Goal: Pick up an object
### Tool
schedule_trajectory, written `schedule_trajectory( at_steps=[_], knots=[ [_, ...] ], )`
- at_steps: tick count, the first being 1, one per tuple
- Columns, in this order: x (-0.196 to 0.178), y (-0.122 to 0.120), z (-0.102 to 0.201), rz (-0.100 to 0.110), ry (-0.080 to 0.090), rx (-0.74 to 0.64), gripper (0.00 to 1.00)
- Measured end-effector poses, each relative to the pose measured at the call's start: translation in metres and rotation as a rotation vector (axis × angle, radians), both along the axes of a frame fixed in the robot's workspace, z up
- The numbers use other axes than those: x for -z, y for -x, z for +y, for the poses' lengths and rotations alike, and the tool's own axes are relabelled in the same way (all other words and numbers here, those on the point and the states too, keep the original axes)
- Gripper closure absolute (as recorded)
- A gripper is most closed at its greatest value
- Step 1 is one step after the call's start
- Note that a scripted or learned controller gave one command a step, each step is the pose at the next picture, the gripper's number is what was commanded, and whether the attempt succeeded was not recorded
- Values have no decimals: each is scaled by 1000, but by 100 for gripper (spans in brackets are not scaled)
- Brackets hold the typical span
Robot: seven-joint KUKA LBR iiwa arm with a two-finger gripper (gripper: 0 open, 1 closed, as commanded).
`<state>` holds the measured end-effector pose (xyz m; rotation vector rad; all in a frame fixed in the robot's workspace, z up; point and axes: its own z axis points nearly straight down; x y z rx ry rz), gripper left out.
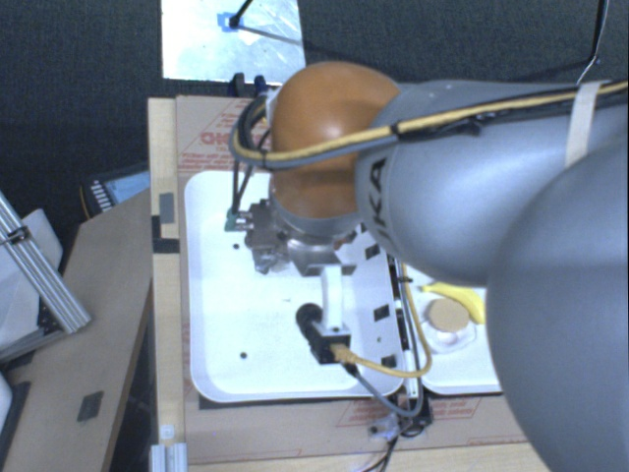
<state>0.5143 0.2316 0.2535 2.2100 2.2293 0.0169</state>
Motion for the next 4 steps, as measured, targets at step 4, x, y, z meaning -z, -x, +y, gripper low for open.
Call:
schedule_trajectory(
  at_steps=[4],
  knots=[
    [-138,-40,3,16,7,3,100]
  ],
)
